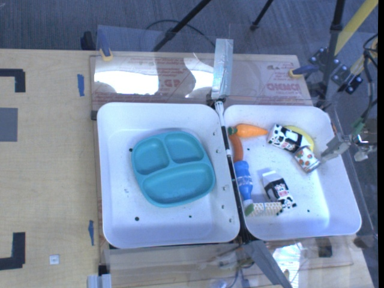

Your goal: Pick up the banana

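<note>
The end effector (336,149) hangs at the right edge of the right bin (336,218), pale and partly see-through against the rim, and whether it is apart or together cannot be told; nothing shows in its grip. It sits just beside a small red-and-white patterned can (306,159), though contact with it cannot be judged. The banana (304,137) lies in the far right corner of the same bin, curving along the back of a black-and-white cow-patterned block (284,138) that overlaps its near side, so that only its yellow arc and right end show. Left of these, an orange carrot (250,131) lies near the far edge, pointing toward the divider between the bins. A blue bottle with an orange top (240,171) runs along the bin's left wall, and near the middle sits a second black-and-white object (276,189) with a pale strip-like piece (266,207) just beside it toward the near edge. The near right part of this bin's floor lies bare, as does a patch between the carrot and the middle cluster. The left bin (117,179) carries a teal divided plate (173,167) at its centre, with white floor open all around it. Both bins rest on the worktop (45,161), whose pale wood surface spreads wide to the left.
</note>
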Tool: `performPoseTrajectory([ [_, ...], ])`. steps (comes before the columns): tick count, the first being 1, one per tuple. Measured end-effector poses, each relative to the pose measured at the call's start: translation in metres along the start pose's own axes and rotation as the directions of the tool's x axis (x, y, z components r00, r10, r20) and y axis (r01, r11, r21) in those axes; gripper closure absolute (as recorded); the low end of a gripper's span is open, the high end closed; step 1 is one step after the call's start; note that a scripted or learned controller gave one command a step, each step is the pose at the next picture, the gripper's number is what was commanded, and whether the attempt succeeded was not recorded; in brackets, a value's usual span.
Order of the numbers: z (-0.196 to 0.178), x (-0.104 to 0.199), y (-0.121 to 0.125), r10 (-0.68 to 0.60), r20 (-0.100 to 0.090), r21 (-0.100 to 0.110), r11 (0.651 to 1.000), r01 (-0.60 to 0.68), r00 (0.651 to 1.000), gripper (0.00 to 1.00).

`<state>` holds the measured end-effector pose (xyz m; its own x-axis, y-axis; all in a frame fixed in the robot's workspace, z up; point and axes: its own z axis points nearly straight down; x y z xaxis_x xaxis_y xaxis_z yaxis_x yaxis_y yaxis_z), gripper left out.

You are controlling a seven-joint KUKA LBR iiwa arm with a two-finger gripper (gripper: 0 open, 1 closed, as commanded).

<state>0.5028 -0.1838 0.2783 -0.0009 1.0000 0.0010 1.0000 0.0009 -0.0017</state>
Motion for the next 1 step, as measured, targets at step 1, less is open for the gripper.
performPoseTrajectory([
  [1,0.1333,0.0690,0.0351,-0.132,0.001,-0.001,0.991,0.132,0.991,0.00],
])
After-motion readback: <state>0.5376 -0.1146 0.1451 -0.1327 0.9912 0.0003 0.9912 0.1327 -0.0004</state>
